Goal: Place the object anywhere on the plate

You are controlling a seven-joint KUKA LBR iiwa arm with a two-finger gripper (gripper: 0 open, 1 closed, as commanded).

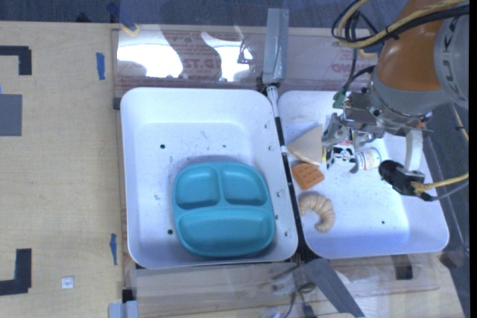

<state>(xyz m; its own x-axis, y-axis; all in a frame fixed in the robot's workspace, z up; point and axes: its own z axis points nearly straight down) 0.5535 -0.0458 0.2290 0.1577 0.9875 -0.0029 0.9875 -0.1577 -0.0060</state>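
Down at the front edge, a grey bracket (pixel 328 293) juts from the worktop (pixel 59 160) between the two white bins. Just above it, in the left bin (pixel 141 115), sits the teal plate (pixel 222 208), three compartments, lying flat toward the bin's near side, nothing on it.

Over to the right bin (pixel 417 231). A croissant (pixel 319 209) lies curled near the bin's left wall, well clear of everything but its neighbour. Just above it is an orange block (pixel 307 175), tucked close against the divider. Above that again, a pale wedge (pixel 308 142), cream and white, is touching or nearly touching the block's upper edge.

And there's the arm (pixel 417 41), orange band showing, leaning in from the right over the far half of the right bin. The claw (pixel 347 147) is down low, right beside the wedge's right edge. Whether its fingers are spread or closed, I cannot tell; dark metal and white labels clutter that spot. Nothing is visibly between them. A black cable fitting (pixel 399 176) hangs off to the claw's right, above the bin floor.
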